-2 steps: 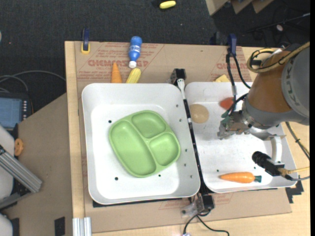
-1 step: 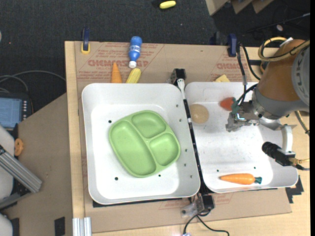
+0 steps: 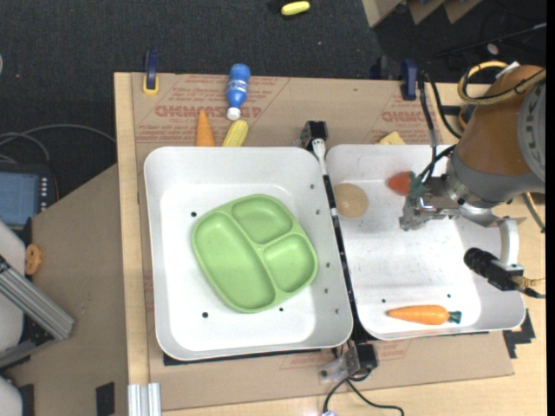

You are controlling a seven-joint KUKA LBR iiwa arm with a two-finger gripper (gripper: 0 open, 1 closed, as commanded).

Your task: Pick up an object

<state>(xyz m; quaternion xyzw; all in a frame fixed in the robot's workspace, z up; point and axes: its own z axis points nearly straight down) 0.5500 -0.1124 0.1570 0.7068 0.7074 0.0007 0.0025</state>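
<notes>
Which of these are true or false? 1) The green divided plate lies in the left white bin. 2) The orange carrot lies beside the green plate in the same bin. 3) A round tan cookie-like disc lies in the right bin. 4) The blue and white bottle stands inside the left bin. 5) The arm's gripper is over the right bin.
1) True: the green three-compartment plastic plate lies in the left white bin.
2) False: the orange toy carrot lies in the right white bin, near its front edge.
3) True: the round tan disc lies near that bin's back left corner.
4) False: the blue and white bottle lies on the board behind the bins.
5) True: the gripper is over the right bin.
</notes>
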